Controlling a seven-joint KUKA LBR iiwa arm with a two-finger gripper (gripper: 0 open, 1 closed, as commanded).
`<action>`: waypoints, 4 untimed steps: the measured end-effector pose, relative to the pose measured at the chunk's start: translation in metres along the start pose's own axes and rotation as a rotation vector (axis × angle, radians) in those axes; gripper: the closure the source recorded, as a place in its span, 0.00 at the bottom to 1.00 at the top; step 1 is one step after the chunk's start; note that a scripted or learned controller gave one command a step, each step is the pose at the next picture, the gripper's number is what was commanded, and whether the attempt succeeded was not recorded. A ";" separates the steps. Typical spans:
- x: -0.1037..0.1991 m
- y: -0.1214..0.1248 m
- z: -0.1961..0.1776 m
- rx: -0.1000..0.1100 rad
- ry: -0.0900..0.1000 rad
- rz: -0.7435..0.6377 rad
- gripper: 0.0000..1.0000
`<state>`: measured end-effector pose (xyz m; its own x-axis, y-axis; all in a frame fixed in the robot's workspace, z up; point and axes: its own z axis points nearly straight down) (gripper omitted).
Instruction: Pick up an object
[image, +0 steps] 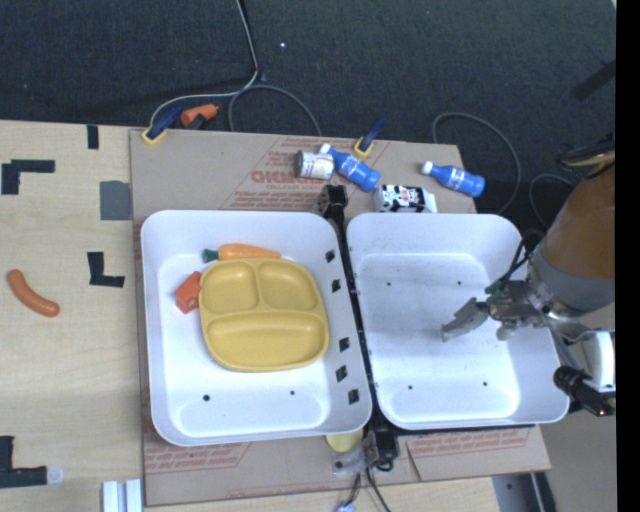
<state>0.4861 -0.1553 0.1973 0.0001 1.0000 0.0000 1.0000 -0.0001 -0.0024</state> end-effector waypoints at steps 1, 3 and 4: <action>-0.064 0.078 0.086 -0.001 -0.002 0.000 0.00; 0.052 0.125 0.110 -0.008 -0.003 -0.005 0.00; 0.050 0.185 0.108 -0.007 -0.001 -0.003 0.00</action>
<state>0.6706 -0.1052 0.0888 -0.0032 1.0000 -0.0009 1.0000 0.0032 0.0042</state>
